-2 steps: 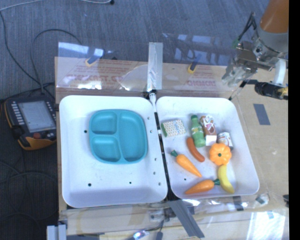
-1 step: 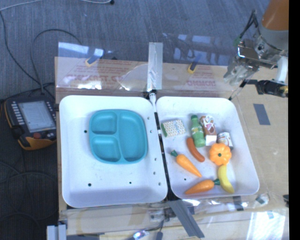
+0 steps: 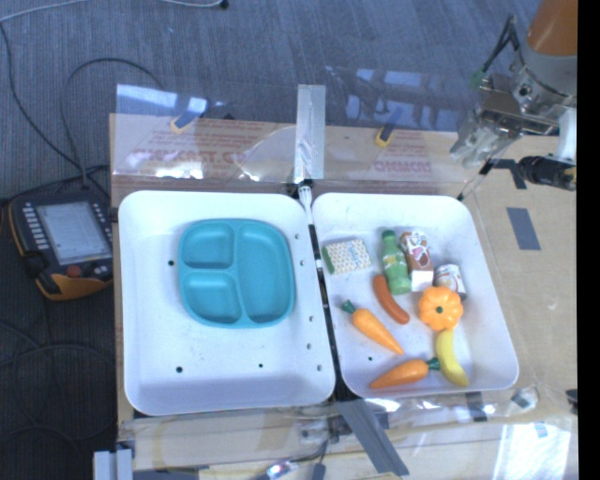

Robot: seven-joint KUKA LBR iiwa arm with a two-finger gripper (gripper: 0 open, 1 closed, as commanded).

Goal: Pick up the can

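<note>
The can sits in the right bin, touching the pumpkin on its near side and beside a small carton. The claw hovers beyond the bin's far right corner; its spread cannot be told. The can lies nearer and slightly left of it.

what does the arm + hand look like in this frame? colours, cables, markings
The arm enters at the top right: an orange band, then a pale grey wrist section beneath it. The hand is silvery metal with pale, translucent-looking fingers. A thin dark cable runs down alongside the wrist, and a black fitting sits beside it. No markings legible.
</note>
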